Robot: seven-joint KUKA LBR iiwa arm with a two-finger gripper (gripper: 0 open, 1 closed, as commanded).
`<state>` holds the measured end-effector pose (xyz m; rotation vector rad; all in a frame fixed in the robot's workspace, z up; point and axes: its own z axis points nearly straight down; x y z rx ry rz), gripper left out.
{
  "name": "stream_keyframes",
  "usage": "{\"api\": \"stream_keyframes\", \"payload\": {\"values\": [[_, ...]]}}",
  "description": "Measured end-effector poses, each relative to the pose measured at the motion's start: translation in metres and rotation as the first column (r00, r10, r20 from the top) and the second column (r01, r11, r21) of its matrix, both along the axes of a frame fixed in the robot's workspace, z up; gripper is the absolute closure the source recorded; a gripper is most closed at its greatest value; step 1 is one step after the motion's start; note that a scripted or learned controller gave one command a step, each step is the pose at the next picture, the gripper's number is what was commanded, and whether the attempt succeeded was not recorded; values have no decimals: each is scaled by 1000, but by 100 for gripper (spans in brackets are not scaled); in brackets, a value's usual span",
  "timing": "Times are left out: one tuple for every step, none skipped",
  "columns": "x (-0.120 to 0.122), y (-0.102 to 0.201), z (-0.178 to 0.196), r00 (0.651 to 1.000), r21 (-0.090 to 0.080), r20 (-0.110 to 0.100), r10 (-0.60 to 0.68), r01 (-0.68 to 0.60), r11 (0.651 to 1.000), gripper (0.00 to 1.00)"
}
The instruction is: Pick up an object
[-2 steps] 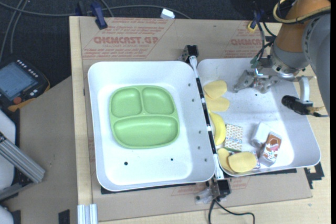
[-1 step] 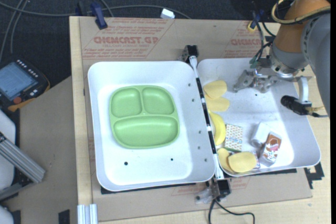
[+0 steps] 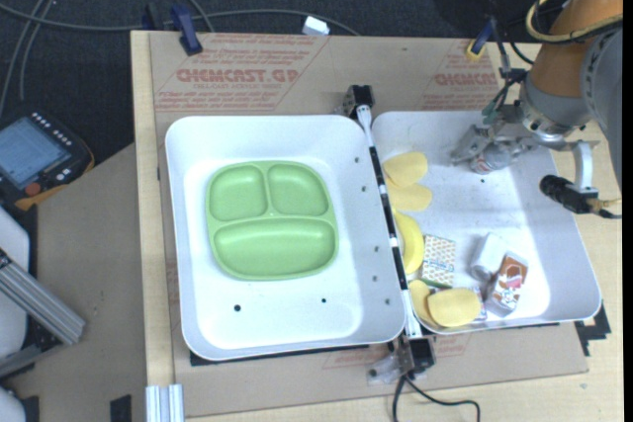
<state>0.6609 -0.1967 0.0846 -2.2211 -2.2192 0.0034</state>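
Observation:
My gripper [image 3: 482,153] hangs low over the far part of the right bin [image 3: 554,242], with bare bin floor under it. Along that bin's left wall lie two pale yellow chips [image 3: 406,169], [image 3: 413,199] and a yellow banana [image 3: 409,242]. Near the front sit a small patterned packet [image 3: 438,260], a yellow round piece [image 3: 454,307], a white-and-red carton [image 3: 508,283] and a small grey-white object [image 3: 488,254]. Nothing shows between the fingers.
The left bin [image 3: 198,301] holds a green divided plate [image 3: 271,218]. A black clip [image 3: 359,100] sits at the far end of the seam between the bins, another at the near end [image 3: 415,354]. A black handle part [image 3: 569,194] juts over the right bin's right side.

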Motion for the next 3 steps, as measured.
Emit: {"api": "stream_keyframes", "payload": {"values": [[6, 64, 0, 1000, 2, 2, 2, -2, 1000, 0], [6, 97, 0, 1000, 1, 2, 2, -2, 1000, 0], [7, 97, 11, 1000, 0, 5, 3, -3, 1000, 100]]}}
